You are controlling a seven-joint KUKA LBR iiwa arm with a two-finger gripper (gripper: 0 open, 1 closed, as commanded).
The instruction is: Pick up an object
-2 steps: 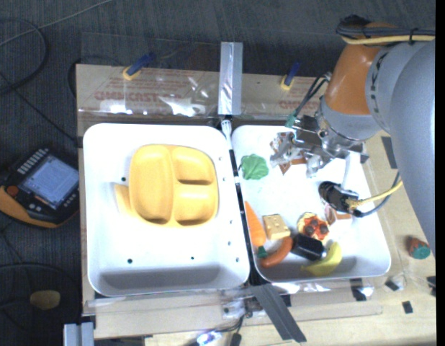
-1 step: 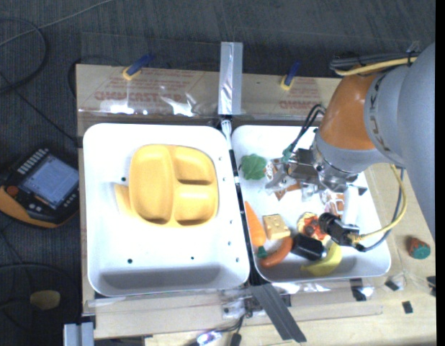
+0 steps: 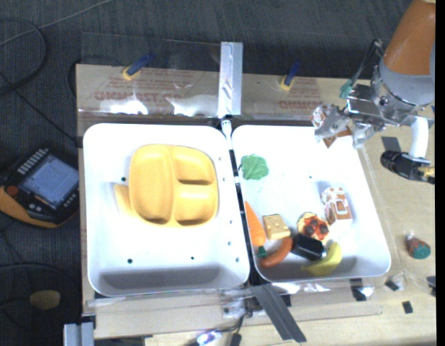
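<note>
My bins (image 3: 100, 215): smooth glossy white plastic. Yellow tray (image 3: 172, 186): shiny moulded plastic. Bench (image 3: 402, 207) looks matt pale wood, divider strip (image 3: 230, 78) brushed metal.

Arm (image 3: 413, 38): single unit, entered the scene from the right at the far side. Orange band uppermost, grey wrist section below it, angled down and to the left. Gripper (image 3: 336, 130): two-finger type, extended leftward from the wrist, poised at the far right of the scene. Something small and brownish sat at its tip; whether it was clamped could not be told.
</note>
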